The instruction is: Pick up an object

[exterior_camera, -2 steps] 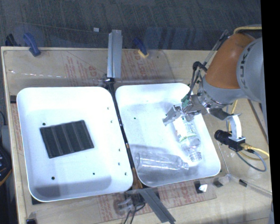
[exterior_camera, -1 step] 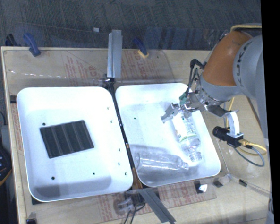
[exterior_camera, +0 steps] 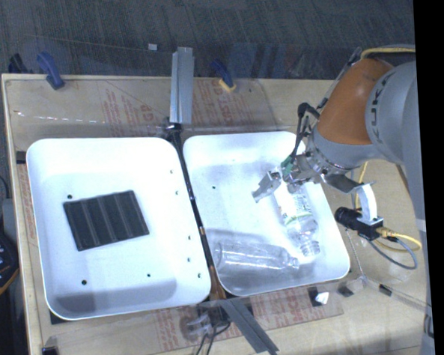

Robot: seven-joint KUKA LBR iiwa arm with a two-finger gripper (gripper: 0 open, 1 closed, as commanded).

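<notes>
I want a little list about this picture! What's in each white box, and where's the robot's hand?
left bin: shallow white bin holding a dark ribbed rectangular panel, lying flat
right bin: shallow white bin holding two clear plastic bottles
bottle one: labelled clear bottle, near the right wall
bottle two: clear bottle lying along the front wall
gripper: metal two-finger gripper, over the right bin beside the labelled bottle's upper end

A dark ribbed mat (exterior_camera: 105, 219) lies flat in the left white bin (exterior_camera: 44, 157) on a wooden bench (exterior_camera: 276, 87). Blue clamps (exterior_camera: 50, 71) grip the bench's far edge near an upright metal bar (exterior_camera: 180, 85).
</notes>
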